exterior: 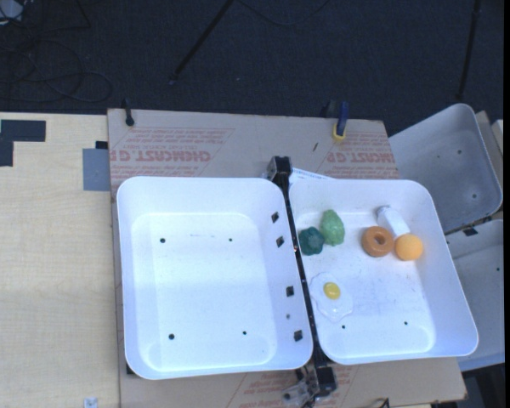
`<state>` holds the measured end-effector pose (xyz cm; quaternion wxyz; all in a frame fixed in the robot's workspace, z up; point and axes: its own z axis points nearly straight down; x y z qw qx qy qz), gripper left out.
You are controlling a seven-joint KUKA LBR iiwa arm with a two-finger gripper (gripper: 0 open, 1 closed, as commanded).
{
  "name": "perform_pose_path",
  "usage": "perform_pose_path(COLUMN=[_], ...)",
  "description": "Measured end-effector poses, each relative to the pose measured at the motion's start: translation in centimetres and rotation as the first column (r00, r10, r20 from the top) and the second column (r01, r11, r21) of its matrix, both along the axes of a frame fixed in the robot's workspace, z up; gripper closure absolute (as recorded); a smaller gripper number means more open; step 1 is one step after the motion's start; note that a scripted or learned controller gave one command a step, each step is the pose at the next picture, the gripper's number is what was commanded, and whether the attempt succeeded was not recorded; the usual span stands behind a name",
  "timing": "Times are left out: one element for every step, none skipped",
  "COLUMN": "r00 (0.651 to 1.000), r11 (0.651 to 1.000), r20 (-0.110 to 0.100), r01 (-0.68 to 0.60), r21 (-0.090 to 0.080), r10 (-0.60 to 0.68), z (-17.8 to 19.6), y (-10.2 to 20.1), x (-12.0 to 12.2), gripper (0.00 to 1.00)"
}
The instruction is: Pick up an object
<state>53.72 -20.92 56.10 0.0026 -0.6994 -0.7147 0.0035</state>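
The right bin [442,313] holds several small objects. A light green lump [332,226] lies beside a dark teal lump [311,241] near the bin's left wall. An orange ring [376,241] sits next to an orange ball [408,246], with a white cylinder [394,222] just behind them. A fried-egg toy [331,293], white with a yellow yolk, lies toward the bin's front left.
The left bin [132,219] stands beside the right one, joined by a black divider [291,262]. Both rest on a cardboard sheet [195,147] with a blue and yellow clamp [341,122] at its back edge. A grey metal panel [446,164] stands at the right.
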Motion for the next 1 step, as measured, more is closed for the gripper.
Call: perform_pose_path(r00=[1.000], r11=[1.000], r20=[-0.001], r01=[-0.001], r21=[0.001], r10=[0.001], z=[-0.04], y=[0.04], x=[0.01], gripper=[0.00])
